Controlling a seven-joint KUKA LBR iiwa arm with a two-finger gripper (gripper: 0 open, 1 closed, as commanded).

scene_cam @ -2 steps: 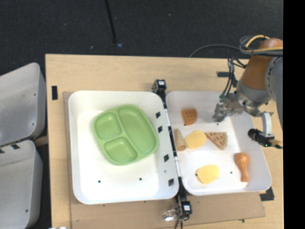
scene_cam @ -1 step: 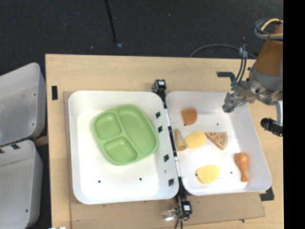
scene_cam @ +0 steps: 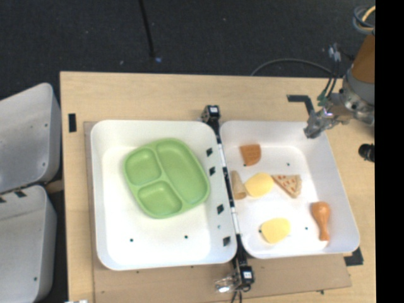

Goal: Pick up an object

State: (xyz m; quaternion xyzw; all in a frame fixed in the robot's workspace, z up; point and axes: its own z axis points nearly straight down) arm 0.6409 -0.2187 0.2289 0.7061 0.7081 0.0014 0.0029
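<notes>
nothing picked yet; gripper (scene_cam: 314,129) hovers at upper right, grip state impossible to tell; food pieces lie untouched in the right bin (scene_cam: 338,188).

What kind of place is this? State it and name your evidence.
Probably a robot grasping test bench, not a kitchen: two white bins clipped side by side, toy food such as a pizza slice, and a green divided tray.

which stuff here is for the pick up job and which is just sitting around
For the job: gripper; toast-like piece; pizza slice; yellow lump; second yellow lump; drumstick; right bin.

Lying about: green divided tray; left bin; black cable.
</notes>
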